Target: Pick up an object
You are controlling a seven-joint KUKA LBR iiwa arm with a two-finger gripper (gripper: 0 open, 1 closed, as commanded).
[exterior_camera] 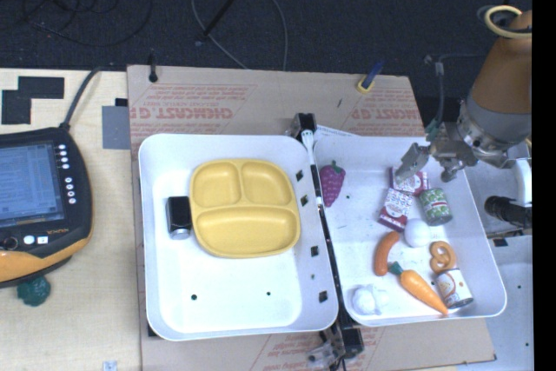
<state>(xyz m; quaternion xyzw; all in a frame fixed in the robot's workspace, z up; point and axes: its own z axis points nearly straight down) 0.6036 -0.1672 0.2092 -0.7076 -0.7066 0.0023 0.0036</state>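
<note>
Claw (430, 159), fingers spread wide and holding nothing, is hovering over the red packet (398, 206): light, soft, crinkly; best pinched across its edges.

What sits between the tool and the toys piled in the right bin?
Nothing visible does. The tool hangs at the right bin's far right corner, directly over the red packet and the green can, with no other object between it and them.
</note>
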